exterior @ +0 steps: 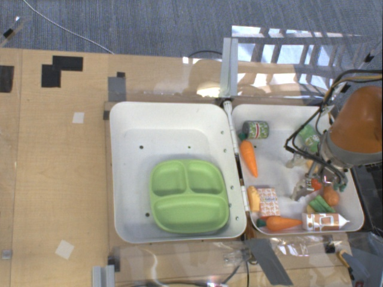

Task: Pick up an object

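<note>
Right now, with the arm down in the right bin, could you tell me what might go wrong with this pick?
1. Crowding: the gripper sits among small toys packed into the near right corner of the right bin, so it may nudge a neighbour or catch two at once.
2. The white bottle and the lower carrot lie against the front wall, which could block a clean grasp there.
3. Black cables loop beside the wrist and could snag.
</note>
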Robot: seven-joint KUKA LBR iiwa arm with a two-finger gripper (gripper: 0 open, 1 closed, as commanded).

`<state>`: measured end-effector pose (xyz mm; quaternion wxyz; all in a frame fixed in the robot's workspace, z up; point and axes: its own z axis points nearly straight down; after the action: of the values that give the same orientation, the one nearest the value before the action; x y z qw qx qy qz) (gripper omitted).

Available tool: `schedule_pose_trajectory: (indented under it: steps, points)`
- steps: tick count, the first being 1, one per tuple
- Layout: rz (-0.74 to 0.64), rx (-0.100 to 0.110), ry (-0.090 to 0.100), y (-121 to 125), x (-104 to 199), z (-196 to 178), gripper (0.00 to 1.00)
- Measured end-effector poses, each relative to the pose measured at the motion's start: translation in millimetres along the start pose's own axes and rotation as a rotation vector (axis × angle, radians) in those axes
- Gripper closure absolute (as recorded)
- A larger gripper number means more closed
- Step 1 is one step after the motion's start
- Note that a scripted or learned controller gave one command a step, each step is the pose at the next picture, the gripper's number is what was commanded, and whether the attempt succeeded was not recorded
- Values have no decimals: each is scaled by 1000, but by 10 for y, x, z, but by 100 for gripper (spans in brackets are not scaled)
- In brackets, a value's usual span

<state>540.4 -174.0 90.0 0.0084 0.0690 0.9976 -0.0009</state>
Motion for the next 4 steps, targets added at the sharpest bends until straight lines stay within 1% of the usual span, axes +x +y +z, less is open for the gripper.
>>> schedule_pose_trajectory:
  steps: [1,2,3,4]
  points:
    - [-8,2,-18,18,-58,-148,100]
    - [67,-2,-10,634,-409,-1957,100]
    - [207,0,10,775,605,-1675,100]
    - [201,-1,-1,782,574,-1796,100]
